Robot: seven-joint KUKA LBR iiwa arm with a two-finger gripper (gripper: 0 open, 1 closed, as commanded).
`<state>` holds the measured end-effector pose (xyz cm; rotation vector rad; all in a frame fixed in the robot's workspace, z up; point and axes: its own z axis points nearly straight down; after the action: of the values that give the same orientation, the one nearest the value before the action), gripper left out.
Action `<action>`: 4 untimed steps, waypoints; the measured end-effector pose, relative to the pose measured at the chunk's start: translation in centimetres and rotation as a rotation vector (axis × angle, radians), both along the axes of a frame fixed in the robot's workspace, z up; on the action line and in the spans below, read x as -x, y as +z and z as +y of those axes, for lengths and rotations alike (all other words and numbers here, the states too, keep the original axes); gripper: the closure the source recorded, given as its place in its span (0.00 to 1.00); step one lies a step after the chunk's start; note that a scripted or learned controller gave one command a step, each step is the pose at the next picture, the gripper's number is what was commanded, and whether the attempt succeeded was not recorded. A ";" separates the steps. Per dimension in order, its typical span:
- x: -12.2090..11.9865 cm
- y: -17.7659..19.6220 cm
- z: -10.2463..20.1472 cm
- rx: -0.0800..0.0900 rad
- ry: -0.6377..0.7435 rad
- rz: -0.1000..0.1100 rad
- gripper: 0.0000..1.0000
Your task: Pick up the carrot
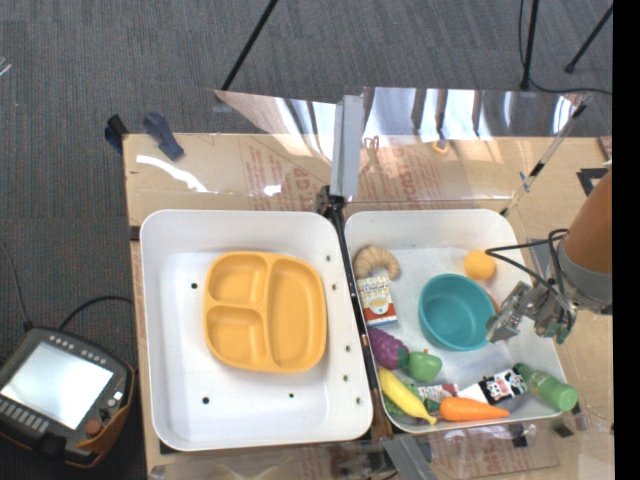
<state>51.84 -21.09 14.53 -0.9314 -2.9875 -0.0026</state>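
Note:
The carrot (472,409), orange with a green end, lies along the front edge of the right bin (420,230), between a yellow banana (403,394) and a black-and-white carton (502,388). My gripper (512,318) hangs over the right side of the right bin, just right of the teal bowl (455,311) and well above and behind the carrot. Its fingers look spread, with nothing between them.
The left bin (180,238) holds a yellow divided plate (265,310). In the right bin are also a croissant (376,260), a small snack box (377,300), an orange (480,265), purple grapes (388,348), a green pepper (425,366) and a green bottle (548,388).

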 end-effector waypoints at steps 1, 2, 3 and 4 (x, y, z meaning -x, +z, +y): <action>-0.3 0.5 -0.1 0.004 0.001 -0.010 0.00; -10.6 -6.0 0.1 0.003 -0.106 -0.008 0.00; -10.6 -5.7 5.3 0.004 -0.102 -0.012 0.00; -11.9 -5.7 7.5 0.005 -0.038 -0.013 0.00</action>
<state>63.72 -13.60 8.80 -0.9926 -2.9823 -0.0014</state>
